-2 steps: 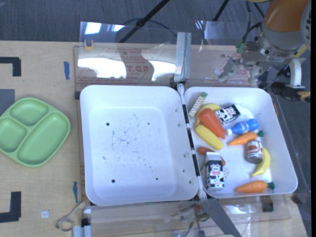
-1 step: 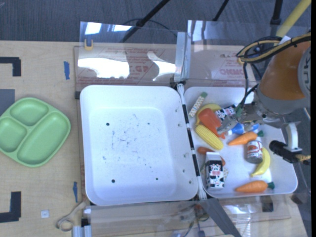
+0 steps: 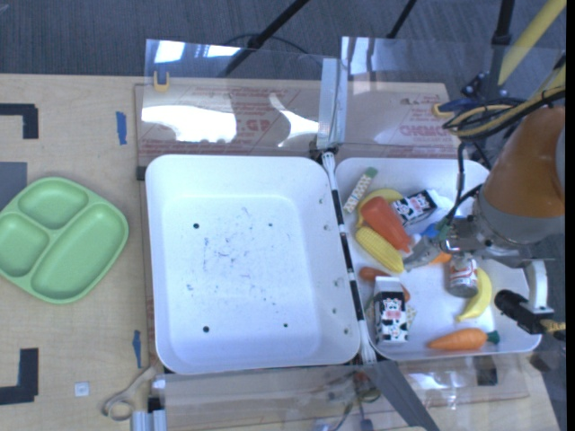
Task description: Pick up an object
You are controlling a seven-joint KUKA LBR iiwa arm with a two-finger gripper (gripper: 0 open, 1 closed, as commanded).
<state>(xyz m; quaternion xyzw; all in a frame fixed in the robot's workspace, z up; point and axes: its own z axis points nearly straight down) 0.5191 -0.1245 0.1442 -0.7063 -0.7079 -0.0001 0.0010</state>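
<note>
The right bin (image 3: 422,171) holds several toy foods. An orange-red carrot-like piece (image 3: 386,224) lies on a yellow corn cob (image 3: 377,249), with a yellow piece (image 3: 384,195) behind them. Two cow-print cartons lie in the bin, one at the back (image 3: 415,207) and one at the front (image 3: 391,318). Also there are a small can (image 3: 461,277), a banana (image 3: 477,300) and an orange carrot (image 3: 460,339). My gripper (image 3: 426,251) hangs low in the bin, just right of the corn cob and left of the can, its tip near the cob's lower end.
The left bin (image 3: 171,241) is bare white with faint blue marks. A green divided plate (image 3: 61,238) rests on the bench at far left. Clear panels stand behind both bins. Cables and the arm's orange band (image 3: 539,164) crowd the right side.
</note>
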